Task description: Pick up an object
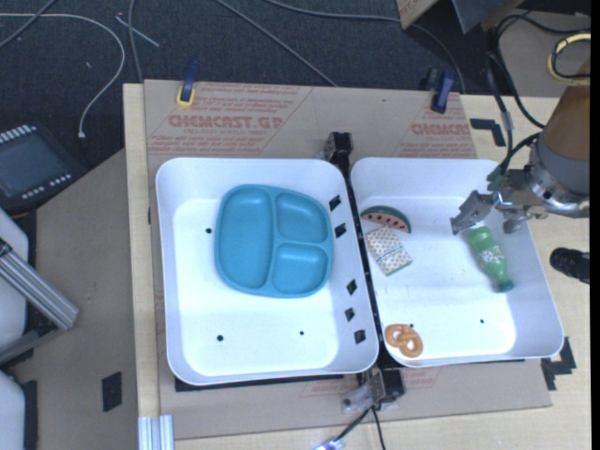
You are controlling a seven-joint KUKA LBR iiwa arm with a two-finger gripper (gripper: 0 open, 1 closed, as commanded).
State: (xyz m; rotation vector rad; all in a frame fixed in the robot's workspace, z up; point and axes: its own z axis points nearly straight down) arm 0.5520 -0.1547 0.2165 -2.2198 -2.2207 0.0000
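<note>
Dark carpet lay behind your counter (141,345), with loose grey cables (112,26) trailing across it and a small dark screen (33,165) off to the left. A cardboard sheet (281,111) covered the counter top, held at its far edge by two clamps, one with a yellow tip (187,90) and one blue (441,90).

On that sheet you had two shallow white bins side by side. In the left bin (187,326) sat a blue divided plate (274,240) with three compartments, lying flat in the far half of the bin.

In the right bin (534,336) you had four small things. A slice of toy watermelon (387,219) lay near the dividing wall, and a small patterned packet (388,250) lay just beside it, toward the front. A pretzel-shaped piece (405,341) rested at the front left corner of that bin, well apart from the rest. A green bottle (490,257) lay on its side toward the right wall, its length running from back to front.

Your arm (567,148) reached in from the right, with the gripper (488,212) low over the far right part of the right bin. Its jaws were spread, one finger (466,216) pointing out to the left, and nothing was pinched between them. The bottle's far end lay right under the gripper; I could not tell whether they touched.
</note>
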